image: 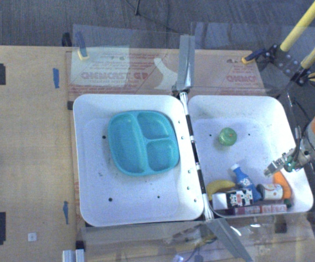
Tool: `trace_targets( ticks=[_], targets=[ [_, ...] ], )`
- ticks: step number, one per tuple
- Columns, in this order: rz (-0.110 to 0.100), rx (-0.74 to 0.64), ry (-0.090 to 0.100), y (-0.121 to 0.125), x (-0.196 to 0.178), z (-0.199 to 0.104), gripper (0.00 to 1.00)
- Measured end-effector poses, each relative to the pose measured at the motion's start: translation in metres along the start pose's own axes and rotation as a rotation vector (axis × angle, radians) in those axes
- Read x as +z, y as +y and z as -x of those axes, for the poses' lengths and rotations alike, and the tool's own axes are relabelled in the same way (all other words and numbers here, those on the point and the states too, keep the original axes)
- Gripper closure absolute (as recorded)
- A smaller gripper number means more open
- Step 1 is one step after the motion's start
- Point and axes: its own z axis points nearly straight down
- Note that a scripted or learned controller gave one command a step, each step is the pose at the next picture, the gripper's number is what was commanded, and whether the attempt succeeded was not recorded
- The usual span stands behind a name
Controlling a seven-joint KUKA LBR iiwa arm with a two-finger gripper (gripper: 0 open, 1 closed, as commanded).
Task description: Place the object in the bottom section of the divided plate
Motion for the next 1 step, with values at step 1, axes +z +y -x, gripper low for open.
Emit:
trace_targets(
  ticks=[1],
  targets=[
    [-0.003, -0.16, 0.003, 0.0401, -0.0236, -0.096, 1.0]
  ],
)
